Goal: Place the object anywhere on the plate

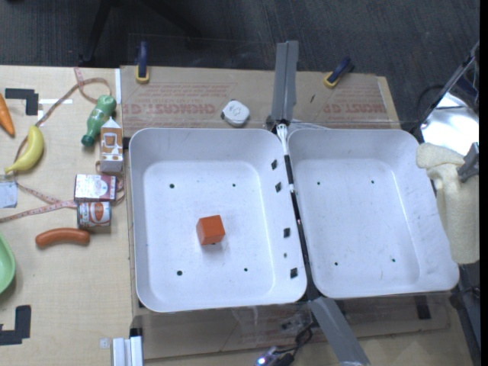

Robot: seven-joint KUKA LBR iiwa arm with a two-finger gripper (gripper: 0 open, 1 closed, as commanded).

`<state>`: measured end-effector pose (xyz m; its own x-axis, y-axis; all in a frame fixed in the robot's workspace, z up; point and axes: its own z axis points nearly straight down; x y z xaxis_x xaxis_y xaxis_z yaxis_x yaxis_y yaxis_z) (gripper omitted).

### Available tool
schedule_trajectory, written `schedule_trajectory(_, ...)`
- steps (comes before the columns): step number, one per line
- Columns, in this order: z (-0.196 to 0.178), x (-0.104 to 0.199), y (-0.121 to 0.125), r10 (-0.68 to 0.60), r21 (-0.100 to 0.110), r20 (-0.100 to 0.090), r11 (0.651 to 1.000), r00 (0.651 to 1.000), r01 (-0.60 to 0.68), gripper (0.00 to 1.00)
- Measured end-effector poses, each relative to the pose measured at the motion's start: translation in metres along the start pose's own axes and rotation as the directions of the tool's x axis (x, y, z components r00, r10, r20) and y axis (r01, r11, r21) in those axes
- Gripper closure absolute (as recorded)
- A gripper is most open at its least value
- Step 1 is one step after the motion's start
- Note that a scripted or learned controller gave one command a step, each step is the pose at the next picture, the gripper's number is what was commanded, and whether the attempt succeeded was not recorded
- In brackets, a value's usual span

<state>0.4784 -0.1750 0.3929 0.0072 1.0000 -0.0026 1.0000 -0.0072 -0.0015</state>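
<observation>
At the right edge of the frame, a cream, fuzzy cloth (450, 200) hangs in a lump over the rim of the right shallow white plastic bin (358, 231). A dark grey slanted part (467, 163) sits just above it, cut off by the edge; I cannot tell what it belongs to.

The task's thing, a small orange-red cube (210, 229) with matte faces, sits on the floor of the left shallow white plastic bin (229, 277), slightly left of and below that bin's middle, apart from every wall. Both bins have rounded corners and a few dark dots on their smooth floors, and they touch along a seam with small black clips.

The pale green plate (4, 265) lies at the far left edge on the light wooden bench (61, 303), well apart from the cube; just a curved sliver of it is in frame.

Between plate and left bin lie a glossy red-orange sausage (62, 238), a small round tin (94, 214) and a little printed box (95, 187). Above them are a small carton (111, 147), a green plastic bottle (99, 118), a yellow banana (27, 151) and an orange carrot (6, 117) cut by the edge. A thin pink measuring tape (55, 105) loops across the bench.

Brown cardboard (183, 97) lies under the bins, held by two yellow-and-blue clamps (142, 71); its printing is too faint to read.
</observation>
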Motion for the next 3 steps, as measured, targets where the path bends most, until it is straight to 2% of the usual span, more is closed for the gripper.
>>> schedule_trajectory(1, -0.048, -0.046, 0.000, -0.071, 0.000, -0.001, 0.997, 0.997, 0.071, 1.00)
schedule_trajectory(3, -0.047, -0.047, 0.031, 0.017, 0.001, 0.000, 1.000, 1.000, -0.017, 1.00)
